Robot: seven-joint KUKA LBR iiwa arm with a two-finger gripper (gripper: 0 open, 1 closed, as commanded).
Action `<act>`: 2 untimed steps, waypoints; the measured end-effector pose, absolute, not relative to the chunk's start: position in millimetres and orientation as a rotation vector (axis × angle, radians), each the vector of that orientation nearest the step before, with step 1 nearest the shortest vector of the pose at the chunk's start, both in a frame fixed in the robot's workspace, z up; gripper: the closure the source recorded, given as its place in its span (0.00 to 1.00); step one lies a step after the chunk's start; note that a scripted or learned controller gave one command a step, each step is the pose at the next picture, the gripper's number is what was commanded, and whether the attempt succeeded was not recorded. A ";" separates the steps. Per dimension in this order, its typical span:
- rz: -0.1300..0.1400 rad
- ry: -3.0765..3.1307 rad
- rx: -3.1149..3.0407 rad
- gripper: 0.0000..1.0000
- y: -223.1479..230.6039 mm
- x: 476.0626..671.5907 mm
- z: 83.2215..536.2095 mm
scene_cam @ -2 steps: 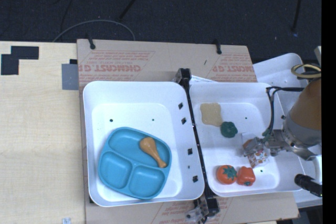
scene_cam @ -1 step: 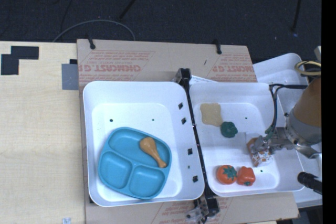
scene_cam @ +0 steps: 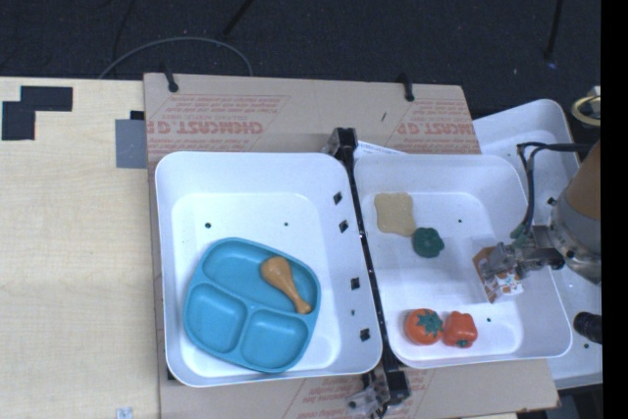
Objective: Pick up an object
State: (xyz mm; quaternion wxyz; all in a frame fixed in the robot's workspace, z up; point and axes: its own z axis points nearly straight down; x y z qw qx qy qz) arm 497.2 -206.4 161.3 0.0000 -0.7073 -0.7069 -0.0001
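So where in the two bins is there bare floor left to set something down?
Left bin: the strip behind the blue tray, which carries a drumstick. Right bin: the middle, between the beige slab with green piece and the tomatoes. Crowded at its right wall, near the gripper.

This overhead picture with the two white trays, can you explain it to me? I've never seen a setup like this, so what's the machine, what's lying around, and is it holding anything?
One camera looks down at a slant on a bench. The machine is a robot arm reaching in from the right of the picture; its gripper hangs over the right bin. Something small and patterned sits at its tip, but I cannot tell whether it is gripped.

The right bin also holds a beige slice, a dark green ball-like toy, and a toy tomato touching a red toy.

The left bin holds a blue divided plate with a toy drumstick lying on it.
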 end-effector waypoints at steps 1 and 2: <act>-0.001 -2.224 -2.220 1.00 -197.6 494.9 217.8; -0.001 -2.225 -2.220 1.00 -198.0 495.5 269.7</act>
